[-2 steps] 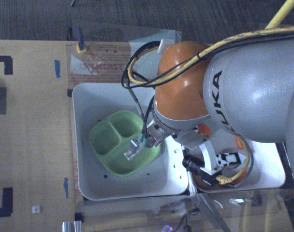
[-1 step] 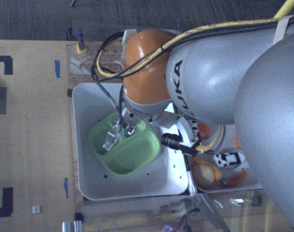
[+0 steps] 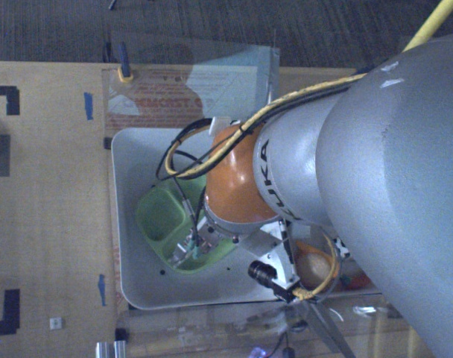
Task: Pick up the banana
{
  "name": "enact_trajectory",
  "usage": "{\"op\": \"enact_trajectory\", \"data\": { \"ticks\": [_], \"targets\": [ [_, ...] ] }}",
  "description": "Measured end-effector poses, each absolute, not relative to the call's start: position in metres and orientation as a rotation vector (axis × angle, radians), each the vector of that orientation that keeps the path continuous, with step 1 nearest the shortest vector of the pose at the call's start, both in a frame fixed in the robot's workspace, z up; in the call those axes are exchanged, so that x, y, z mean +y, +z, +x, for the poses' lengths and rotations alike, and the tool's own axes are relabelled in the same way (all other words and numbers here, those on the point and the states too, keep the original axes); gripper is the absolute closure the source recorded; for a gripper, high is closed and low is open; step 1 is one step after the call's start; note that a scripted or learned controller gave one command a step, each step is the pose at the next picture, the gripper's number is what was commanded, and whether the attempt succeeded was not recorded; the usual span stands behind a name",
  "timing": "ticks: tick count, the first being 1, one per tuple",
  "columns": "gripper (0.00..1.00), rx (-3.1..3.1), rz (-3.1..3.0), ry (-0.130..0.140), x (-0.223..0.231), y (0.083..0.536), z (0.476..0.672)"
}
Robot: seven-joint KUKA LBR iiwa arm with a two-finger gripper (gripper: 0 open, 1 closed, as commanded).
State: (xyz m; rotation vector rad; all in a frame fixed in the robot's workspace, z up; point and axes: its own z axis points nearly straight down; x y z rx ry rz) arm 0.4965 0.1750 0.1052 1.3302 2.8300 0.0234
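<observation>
My arm (image 3: pixel 375 177) is smooth grey metal with a glossy orange band (image 3: pixel 238 181). Bin (image 3: pixel 133 200): matt white plastic. Bench (image 3: pixel 55 222): matt wood.

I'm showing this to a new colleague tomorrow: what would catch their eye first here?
The big grey arm fills the right side, its orange band glowing above the white bin. Beneath it, the gripper reaches down over a green divided container in the bin. A yellow cable loops along the arm.
</observation>
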Motion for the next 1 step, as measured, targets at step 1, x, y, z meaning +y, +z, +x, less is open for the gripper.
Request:
{"op": "enact_trajectory", "data": {
  "ticks": [1],
  "targets": [
    [0.0, 2.361, 2.053, 0.024, 0.1914, 0.0926, 0.4865]
  ]
}}
